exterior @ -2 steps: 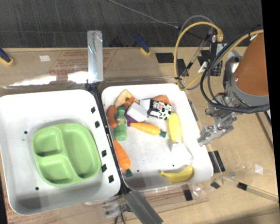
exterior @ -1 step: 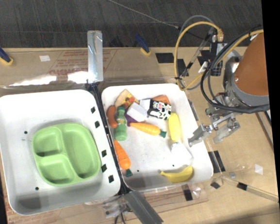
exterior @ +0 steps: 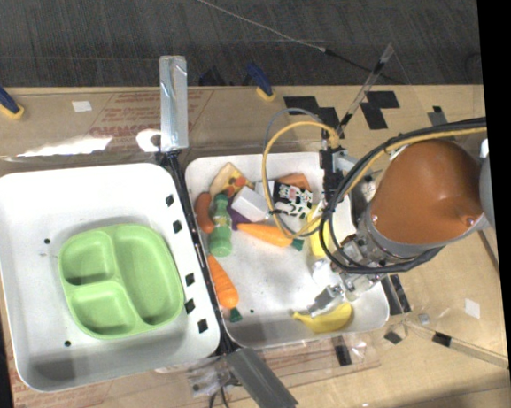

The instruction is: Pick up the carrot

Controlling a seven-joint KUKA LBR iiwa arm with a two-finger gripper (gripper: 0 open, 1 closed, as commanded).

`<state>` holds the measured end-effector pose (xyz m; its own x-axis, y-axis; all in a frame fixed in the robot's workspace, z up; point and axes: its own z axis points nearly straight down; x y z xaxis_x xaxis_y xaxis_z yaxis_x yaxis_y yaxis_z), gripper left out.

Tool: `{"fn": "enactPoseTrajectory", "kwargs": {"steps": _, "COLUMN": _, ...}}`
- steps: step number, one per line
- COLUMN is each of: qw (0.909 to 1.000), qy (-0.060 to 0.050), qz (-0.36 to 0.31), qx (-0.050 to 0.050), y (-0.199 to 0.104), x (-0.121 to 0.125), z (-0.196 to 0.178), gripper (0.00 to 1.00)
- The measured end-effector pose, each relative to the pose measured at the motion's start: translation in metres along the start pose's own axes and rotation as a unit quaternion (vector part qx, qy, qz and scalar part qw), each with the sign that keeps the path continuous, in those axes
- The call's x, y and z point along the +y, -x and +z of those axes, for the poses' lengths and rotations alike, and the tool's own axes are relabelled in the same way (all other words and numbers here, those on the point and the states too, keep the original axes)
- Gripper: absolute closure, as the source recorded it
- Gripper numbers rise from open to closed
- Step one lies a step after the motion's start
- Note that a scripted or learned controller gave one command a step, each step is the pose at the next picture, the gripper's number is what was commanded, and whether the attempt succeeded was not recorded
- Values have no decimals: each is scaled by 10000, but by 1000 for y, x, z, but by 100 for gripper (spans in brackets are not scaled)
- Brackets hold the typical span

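Although the arm [exterior: 419, 198] hung over the right bin [exterior: 275, 326], the carrot [exterior: 223, 283] lay against that bin's left wall, well apart from the jaws [exterior: 328, 297]. A second orange piece [exterior: 264, 234] near mid-bin could be taken by mistake. The jaws sat just above the banana [exterior: 324, 318], risking a wrong grab. Their spread could not be told; nothing showed between them.

One fixed overhead camera, slanted down on both bins [exterior: 32, 289], arm [exterior: 419, 198] from right.
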<state>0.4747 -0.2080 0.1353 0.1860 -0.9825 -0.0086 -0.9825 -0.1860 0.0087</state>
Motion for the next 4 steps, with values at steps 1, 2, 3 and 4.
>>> {"fn": "enactPoseTrajectory", "kwargs": {"steps": 1, "qw": 9930, "qy": -67, "qz": -1174, "qx": 132, "y": 15, "x": -45, "z": 31, "gripper": 0}}
{"fn": "enactPoseTrajectory", "kwargs": {"steps": 2, "qw": 9822, "qy": -108, "qz": -1869, "qx": 153, "y": 56, "x": -77, "z": 30, "gripper": 0}}
{"fn": "enactPoseTrajectory", "kwargs": {"steps": 3, "qw": 9634, "qy": -82, "qz": -2676, "qx": 111, "y": 37, "x": -104, "z": 31, "gripper": 0}}
{"fn": "enactPoseTrajectory", "kwargs": {"steps": 4, "qw": 9359, "qy": -82, "qz": -3520, "qx": 141, "y": 49, "x": -132, "z": 31, "gripper": 0}}
